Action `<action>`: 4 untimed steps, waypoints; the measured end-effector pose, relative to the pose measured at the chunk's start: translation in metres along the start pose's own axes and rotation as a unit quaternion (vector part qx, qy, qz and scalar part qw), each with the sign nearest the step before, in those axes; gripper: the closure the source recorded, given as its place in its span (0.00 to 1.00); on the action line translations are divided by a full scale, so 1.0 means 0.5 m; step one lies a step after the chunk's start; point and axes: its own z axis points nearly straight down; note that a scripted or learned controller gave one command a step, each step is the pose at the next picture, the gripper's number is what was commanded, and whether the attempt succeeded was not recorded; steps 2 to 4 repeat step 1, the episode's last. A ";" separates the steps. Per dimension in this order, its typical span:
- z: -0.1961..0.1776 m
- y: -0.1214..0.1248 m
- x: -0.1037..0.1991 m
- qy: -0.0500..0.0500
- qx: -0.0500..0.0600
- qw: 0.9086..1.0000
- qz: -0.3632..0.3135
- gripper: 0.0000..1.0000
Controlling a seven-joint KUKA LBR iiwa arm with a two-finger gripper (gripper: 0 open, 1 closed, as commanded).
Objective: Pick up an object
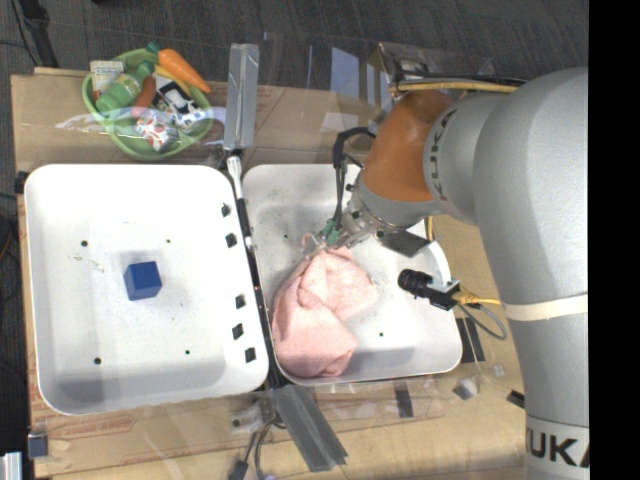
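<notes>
From my station I see the grey arm with its orange wrist band [405, 158] reaching in from the right and bending down over the right-hand shallow white bin [275, 193]. The end effector [338, 232] sits low at the upper edge of a crumpled pink cloth [318, 313], which lies heaped in the lower left part of that bin, against the divider. The bulk of the wrist covers the tip, so I cannot tell whether it is released or clenched, nor whether it has any of the fabric. A small greenish bit shows right at the tip; I cannot make out whether it belongs to the tool or to a separate item.

The left-hand shallow white bin [60, 193] holds a small blue cube [143, 279], alone near its middle and well apart from the arm. Behind that bin, on the wooden tabletop [290, 113], stands a green bowl [125, 143] of toy food, an orange carrot [180, 66] among it, kept outside both bins and so, I judge, not a target.

My reading is that the cloth is the object being tried for: the arm is placed over its nearest edge, where a fold gives something to pinch. Soft fabric may slip or drape out on lifting.
</notes>
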 end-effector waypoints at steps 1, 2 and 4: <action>-0.181 0.130 0.049 -0.001 -0.001 0.996 0.091 1.00; -0.181 0.130 0.049 -0.001 -0.001 0.996 0.091 1.00; -0.181 0.130 0.049 -0.001 -0.001 0.996 0.091 1.00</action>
